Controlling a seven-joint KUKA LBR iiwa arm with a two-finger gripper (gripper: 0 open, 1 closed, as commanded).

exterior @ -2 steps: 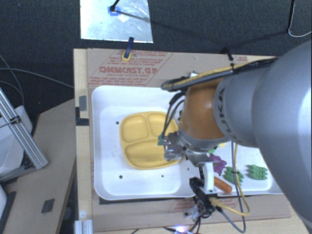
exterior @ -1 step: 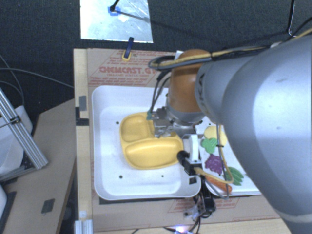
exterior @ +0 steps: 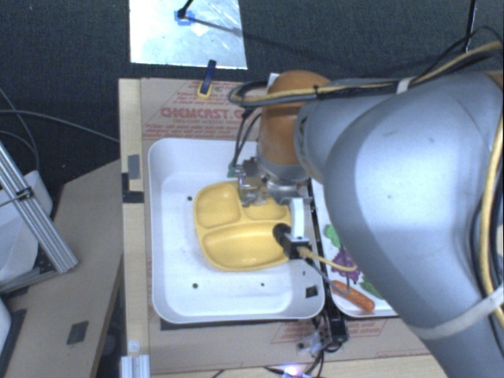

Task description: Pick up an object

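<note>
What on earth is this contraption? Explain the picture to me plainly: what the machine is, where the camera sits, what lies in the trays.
The big grey shape is a robot arm reaching in from the right; one camera looks down on it from above the bench. Its tool hangs low over the left white bin, right above a yellow divided tray lying in that bin. The arm covers most of the right bin, where an orange carrot-like toy and something purple peek out. Whether the tool grips anything cannot be told here.
</note>
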